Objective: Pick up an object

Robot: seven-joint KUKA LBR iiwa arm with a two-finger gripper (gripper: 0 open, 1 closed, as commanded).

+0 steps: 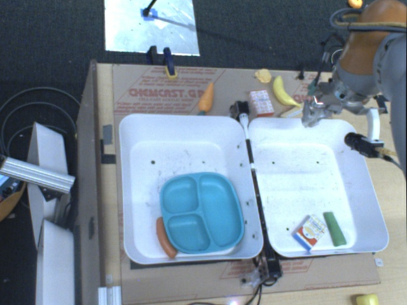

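- The grey arm with an orange band point(372, 24) enters at the upper right of the frame; its two-finger gripper point(313, 115) hangs at the upper left corner of the right white bin point(362, 176), near the rim.
- The gripper's tip is small and dark against the bin wall; whether it is spread or closed cannot be told, and no object is seen in it.
- Candidate objects in the right bin lie at its lower right: a small white carton with orange and blue print point(310, 231) and, just beside it, a green stick-shaped item point(334, 228).
- The left white bin point(146, 145) holds a turquoise three-compartment plastic tray point(201, 211) with an orange sausage-shaped toy point(166, 237) against its lower left edge.
- Suggested technique: travel to the lower right of the bin, centre over one item only, and align across its narrow side so that the neighbour is not clipped.
- A yellow banana point(283, 92) and an orange carrot-like piece point(206, 98) rest on the cardboard above the bins.
- The arm's upper links are cut off by the frame edge.
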